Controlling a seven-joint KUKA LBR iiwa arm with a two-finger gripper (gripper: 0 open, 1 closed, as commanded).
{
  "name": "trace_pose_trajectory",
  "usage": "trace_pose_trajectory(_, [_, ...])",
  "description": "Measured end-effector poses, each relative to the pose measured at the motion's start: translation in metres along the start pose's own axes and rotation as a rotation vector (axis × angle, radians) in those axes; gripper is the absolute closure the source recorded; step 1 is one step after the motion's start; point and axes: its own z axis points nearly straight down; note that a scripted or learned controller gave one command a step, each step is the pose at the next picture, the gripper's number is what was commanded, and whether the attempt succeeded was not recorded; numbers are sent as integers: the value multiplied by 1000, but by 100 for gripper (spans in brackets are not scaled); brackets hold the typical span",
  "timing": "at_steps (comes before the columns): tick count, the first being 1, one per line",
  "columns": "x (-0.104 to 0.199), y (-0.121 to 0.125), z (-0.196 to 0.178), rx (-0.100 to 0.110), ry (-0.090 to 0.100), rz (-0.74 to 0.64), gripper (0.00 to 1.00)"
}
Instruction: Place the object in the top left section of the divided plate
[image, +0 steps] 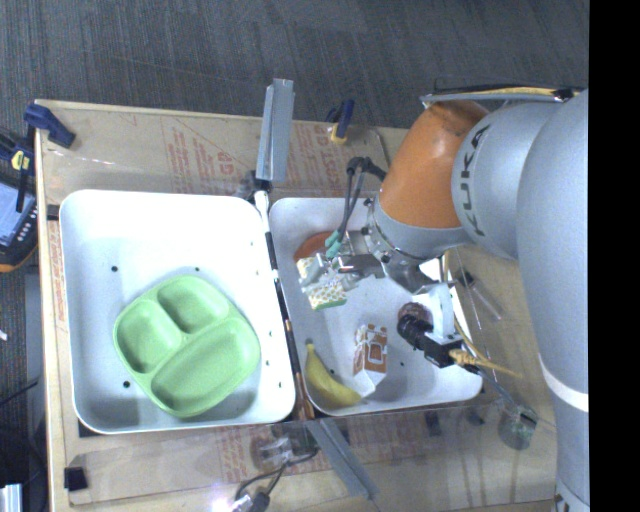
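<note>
My claw (325, 268) sits low in the right bin (470, 385), grip state hidden (arm blocks it), so I should close squarely before carrying toward the green divided plate (187, 345) lower left.

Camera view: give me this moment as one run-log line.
arm over right bin | gripper low by a small item | banana in right bin | plate in left bin

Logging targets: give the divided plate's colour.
Light green, plain; the divided plate shows in the camera view, left bin.
</note>
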Motion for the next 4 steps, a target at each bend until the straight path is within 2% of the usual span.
trace_pose_trajectory(1, [64,-38,-41,-1,0,-67,100])
trace_pose_trajectory(2, [111,-54,-21,-2,-1,-218,100])
trace_pose_trajectory(3, [168,-47,-23,-2,-2,-171,100])
trace_pose_trajectory(4, [227,5,44,0,-2,-351,100])
